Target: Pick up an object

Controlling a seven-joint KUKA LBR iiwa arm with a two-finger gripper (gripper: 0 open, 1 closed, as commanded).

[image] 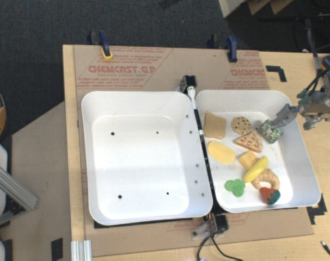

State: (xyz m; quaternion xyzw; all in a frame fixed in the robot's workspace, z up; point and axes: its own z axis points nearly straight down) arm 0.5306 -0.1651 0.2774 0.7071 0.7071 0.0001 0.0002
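The right bin [301, 162] holds several toy foods: a tan bread slice [214, 125], a round cookie [241, 125], a pizza slice [248, 142], a pale yellow piece [221, 152], an orange block [246, 159], a banana [256, 169], a tan pastry [266, 178], a red and teal piece [270, 195] and a green piece [235, 187]. My gripper [269, 131] reaches in from the right and is low in this bin's upper right part. Its tip is just right of the pizza slice and the cookie. No object shows in its grasp.
The left bin [94, 145] lies beside the right one, and a black divider strip [199, 140] runs between them. Both rest on a cardboard sheet [154, 64] held by blue clamps [104, 41] at the back. The arm's wrist [317, 105] hangs over the right bin's far right rim.
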